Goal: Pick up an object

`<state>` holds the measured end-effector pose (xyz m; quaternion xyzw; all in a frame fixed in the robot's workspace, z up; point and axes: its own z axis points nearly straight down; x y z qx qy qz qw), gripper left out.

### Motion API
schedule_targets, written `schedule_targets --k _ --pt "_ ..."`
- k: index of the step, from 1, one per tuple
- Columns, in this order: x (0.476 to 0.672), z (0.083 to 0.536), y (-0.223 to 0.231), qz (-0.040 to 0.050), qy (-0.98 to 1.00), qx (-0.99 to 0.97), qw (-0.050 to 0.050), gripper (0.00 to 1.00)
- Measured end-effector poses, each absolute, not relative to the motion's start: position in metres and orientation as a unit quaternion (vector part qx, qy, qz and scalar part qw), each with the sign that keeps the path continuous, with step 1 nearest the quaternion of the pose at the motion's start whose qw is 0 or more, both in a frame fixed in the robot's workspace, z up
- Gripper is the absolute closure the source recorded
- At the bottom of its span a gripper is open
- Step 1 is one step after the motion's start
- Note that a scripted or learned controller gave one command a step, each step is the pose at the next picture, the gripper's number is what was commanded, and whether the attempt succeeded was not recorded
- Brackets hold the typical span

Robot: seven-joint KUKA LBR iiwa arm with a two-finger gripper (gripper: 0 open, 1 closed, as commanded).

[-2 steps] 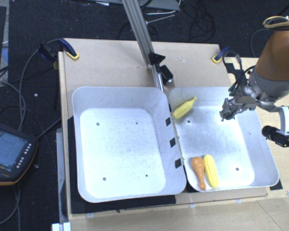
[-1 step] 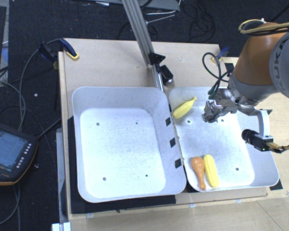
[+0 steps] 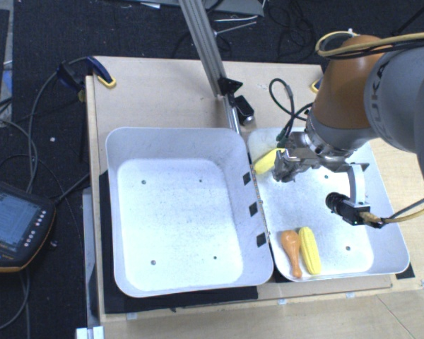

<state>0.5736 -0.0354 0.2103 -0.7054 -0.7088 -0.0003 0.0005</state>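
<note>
- We look down at a slant on a pale wooden surface (image 3: 162, 90) carrying two shallow white bins side by side: the left bin (image 3: 177, 210) and the right bin (image 3: 353, 260).
- The grey arm (image 3: 403, 97), with its orange band, reaches in from the right and hangs over the far part of the right bin.
- Its hand (image 3: 286, 167) sits low at that bin's far left corner, just beside a yellow object (image 3: 266, 162) — we cannot tell whether the hand is spread or pressed together, nor whether it touches the object.
- Near the front edge of the right bin lie an ear of yellow corn (image 3: 310, 250) and, touching it on the left, an orange carrot-like piece (image 3: 292, 248), well apart from the hand.
- We judge the pick not yet done: nothing is visibly lifted, and closing and raising remain.
- A handheld control pendant (image 3: 10, 224) lies on the floor at left; no writing is readable anywhere.
</note>
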Motion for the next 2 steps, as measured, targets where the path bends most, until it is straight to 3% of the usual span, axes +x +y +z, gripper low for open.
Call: schedule_targets --k 2 --pt "0.573 0.216 0.064 -0.0002 -0.709 -0.705 0.001 1.0"
